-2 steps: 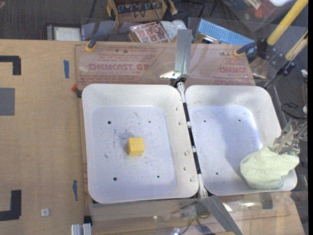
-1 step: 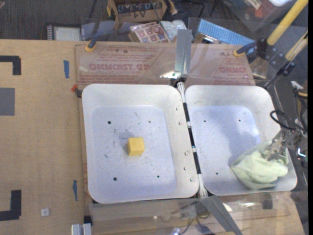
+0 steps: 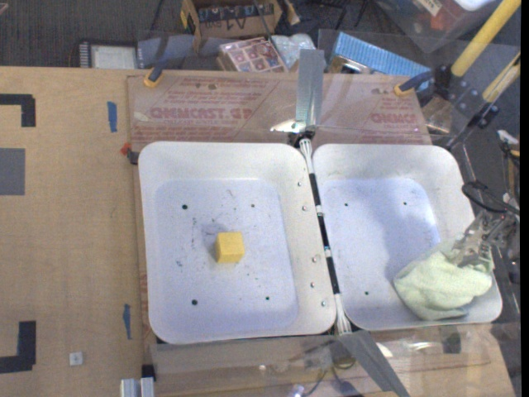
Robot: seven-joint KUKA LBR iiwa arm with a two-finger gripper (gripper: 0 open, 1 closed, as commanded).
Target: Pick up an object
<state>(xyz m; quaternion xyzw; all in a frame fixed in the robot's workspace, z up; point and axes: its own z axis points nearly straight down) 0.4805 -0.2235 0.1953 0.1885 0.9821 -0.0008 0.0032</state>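
End effector (image 3: 478,245) at right bin (image 3: 388,168) edge, touching pale cloth (image 3: 440,286); finger state unclear. Cluttered floor beyond.

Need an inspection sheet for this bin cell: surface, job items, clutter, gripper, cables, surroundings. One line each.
Surface: two shallow white bins side by side, left bin and right bin, on a brown board printed with red lettering; scuff marks on the left bin's floor.
Job's things: yellow block near the middle of the left bin; pale green cloth bunched in the right bin's near right corner.
Clutter: nothing seen inside the bins besides those two.
Gripper: metal gripper at the right bin's right edge, just above the cloth; finger state unclear.
Cables: dark cables at the far right.
Surroundings: blue tape marks on the wooden bench; boxes and a yellow bar behind.
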